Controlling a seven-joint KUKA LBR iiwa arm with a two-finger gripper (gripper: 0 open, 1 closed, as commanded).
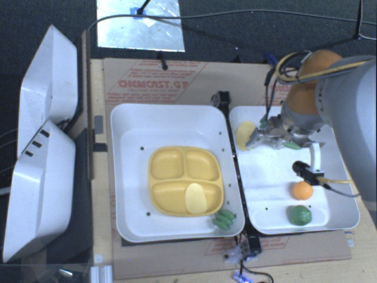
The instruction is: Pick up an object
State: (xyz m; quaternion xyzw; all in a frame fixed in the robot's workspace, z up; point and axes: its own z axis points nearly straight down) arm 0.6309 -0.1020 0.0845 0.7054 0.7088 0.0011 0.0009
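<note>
At the right bin's (336,220) near edge you have a green ball (300,215), with an orange ball (303,190) just behind it, both loose and free to take. The gripper (263,135) hangs over the far left corner, beside a pale yellow object (244,132); you cannot tell its finger state. The left bin (129,158) carries a yellow divided plate (185,179). Furthest, the board reads "CHEMCAST" (150,83)

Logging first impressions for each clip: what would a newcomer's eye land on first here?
The yellow divided tray in the left bin, a pale yellow piece in its front compartment. Then the arm's gripper, low in the right bin beside a pale yellow object, with an orange ball nearer the front.
</note>
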